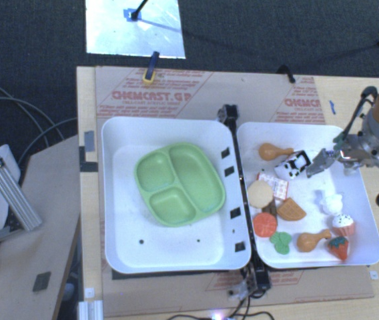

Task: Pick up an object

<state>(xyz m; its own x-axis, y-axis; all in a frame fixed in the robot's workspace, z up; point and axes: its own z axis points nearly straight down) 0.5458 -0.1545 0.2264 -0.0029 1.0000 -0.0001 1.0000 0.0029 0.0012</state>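
Our tool (324,160) hangs low over the upper part of the right bin (366,209), reaching in from the right, and we cannot tell how its tips are set. Just to its left we see a black-and-white toy (292,166) lying on the bin floor, with a drumstick (273,152) above that. Below these sit a cream round piece (259,194), a small red-and-white card (277,187), a brown wedge (290,210), a tomato (265,225), a green broccoli (281,241), a second drumstick (313,240), a cupcake (343,225) and a strawberry (338,247). In the left bin (126,245) we see a green divided plate (179,183). Both bins rest on the counter (56,199).
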